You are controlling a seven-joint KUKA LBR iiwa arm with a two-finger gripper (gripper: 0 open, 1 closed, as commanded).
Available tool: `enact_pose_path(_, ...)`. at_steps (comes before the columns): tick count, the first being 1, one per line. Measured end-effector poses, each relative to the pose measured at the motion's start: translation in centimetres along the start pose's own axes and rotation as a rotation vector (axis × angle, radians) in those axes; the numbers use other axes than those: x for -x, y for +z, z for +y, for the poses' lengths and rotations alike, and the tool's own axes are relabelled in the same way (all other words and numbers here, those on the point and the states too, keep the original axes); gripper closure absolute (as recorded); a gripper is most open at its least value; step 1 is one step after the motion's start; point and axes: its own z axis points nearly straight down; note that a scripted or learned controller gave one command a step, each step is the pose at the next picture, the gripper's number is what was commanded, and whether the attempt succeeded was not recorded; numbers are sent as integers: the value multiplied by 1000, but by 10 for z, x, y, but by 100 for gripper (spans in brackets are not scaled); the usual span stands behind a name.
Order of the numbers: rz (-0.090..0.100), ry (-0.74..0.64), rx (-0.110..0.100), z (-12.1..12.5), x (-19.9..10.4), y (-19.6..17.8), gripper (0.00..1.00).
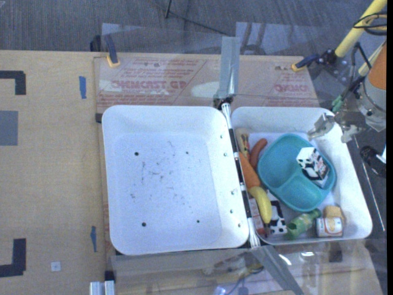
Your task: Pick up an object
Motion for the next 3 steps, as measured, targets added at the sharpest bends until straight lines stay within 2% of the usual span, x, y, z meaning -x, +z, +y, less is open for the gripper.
enact_pose_path(1, 2, -17, 0, 9, 11, 109, 0)
enact_pose_path(2, 0, -17, 2, 10, 12, 98, 100)
enact_pose_path(3, -12, -39, 5, 10, -22, 12, 100)
